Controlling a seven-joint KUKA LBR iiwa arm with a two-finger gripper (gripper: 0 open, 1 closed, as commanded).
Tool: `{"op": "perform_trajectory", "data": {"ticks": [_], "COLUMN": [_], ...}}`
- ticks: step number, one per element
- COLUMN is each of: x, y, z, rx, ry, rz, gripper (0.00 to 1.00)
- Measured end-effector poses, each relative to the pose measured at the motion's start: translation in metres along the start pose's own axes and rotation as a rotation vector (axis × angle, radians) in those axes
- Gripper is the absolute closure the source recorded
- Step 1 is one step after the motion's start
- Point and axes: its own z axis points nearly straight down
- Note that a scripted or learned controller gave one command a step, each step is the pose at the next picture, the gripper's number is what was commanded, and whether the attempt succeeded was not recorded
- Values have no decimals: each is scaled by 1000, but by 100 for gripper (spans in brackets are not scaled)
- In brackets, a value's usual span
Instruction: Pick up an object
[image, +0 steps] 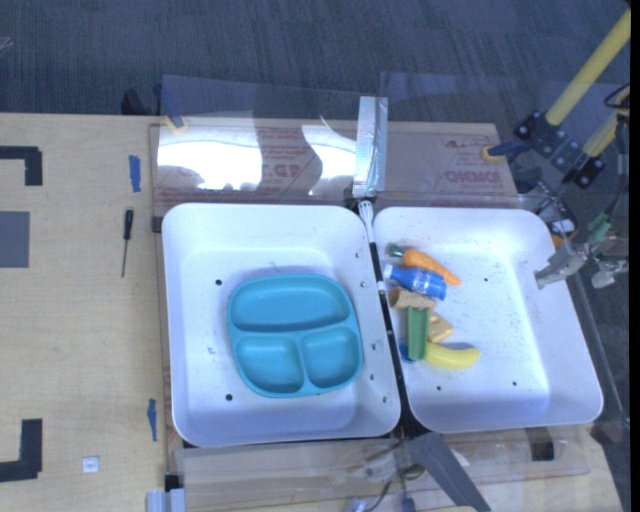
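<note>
Yellow banana (451, 355) lies crosswise near the right bin's (520, 300) left edge, gripper (565, 265) at its right edge, grasp state unclear.

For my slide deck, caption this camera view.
Blue divided plate in left bin; banana, carrot and other toys in right bin.

**Robotics lab bench**

A test rig is indicated: two white bins (190, 400) are set side by side on a plywood bench (70, 330); clear shields (260, 130) are taped behind; black markers (25, 165) are stuck down.
</note>
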Motion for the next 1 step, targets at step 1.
{"op": "perform_trajectory", "data": {"ticks": [1], "x": [37], "y": [-5], "z": [128], "rx": [11], "ry": [2], "rz": [135], "gripper": [0]}}
